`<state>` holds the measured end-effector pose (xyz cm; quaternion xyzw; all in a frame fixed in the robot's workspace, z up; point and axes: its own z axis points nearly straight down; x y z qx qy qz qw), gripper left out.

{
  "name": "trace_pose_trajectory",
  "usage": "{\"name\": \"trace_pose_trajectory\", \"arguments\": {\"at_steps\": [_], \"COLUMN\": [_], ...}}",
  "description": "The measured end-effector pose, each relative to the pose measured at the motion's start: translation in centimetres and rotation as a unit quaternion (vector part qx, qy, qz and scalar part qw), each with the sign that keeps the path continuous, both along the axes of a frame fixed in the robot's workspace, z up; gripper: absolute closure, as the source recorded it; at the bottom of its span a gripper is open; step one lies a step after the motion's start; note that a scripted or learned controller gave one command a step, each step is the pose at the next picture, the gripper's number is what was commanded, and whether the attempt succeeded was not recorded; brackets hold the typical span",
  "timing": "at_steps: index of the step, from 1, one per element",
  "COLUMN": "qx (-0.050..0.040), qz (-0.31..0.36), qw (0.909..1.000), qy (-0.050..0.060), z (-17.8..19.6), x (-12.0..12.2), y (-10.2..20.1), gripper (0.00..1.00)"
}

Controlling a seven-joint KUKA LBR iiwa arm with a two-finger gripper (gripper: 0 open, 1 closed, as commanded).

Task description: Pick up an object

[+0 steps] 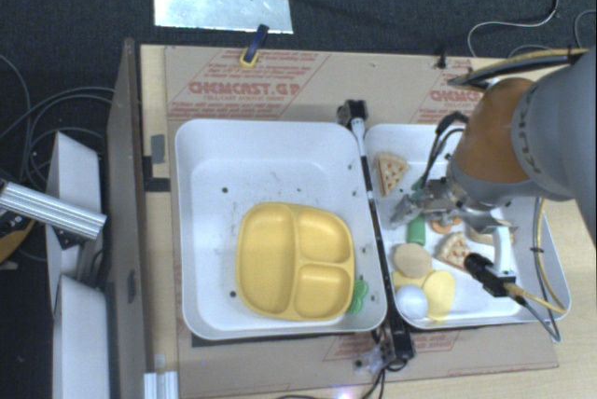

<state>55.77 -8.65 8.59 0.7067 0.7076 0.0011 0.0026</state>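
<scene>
Gripper (431,201) low in right bin (532,313), over green toy (416,229); finger state unclear. Toy food looks light, rigid, slippery plastic; pinch across narrow middle.

There are two white bins, one on the left (201,201) and one on the right (536,295). In the left bin lies one yellow tray (294,259) with three parts, and one small green thing (360,295) at its lower right corner. In the right bin there are two pizza slices, one near the top (391,171) and one in the middle (454,249). There is one tan potato shape (412,259), one white egg (411,299) and one yellow lemon shape (440,292).
</scene>
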Motion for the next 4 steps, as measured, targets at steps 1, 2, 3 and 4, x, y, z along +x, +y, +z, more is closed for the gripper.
{"name": "trace_pose_trajectory", "arguments": {"at_steps": [1,2,3,4], "qx": [-0.0009,-0.0014,-0.0003,-0.0002], "qz": [-0.001,-0.001,0.000,0.000], "qw": [1.0000,1.0000,1.0000,1.0000], "qy": [-0.004,-0.004,-0.005,-0.005], "z": [1.3,1.3,2.4,2.3], "x": [0.3,0.3,0.4,0.4], "y": [-0.1,-0.2,-0.1,-0.1], "gripper": [1.00,0.00,1.00,0.00]}}
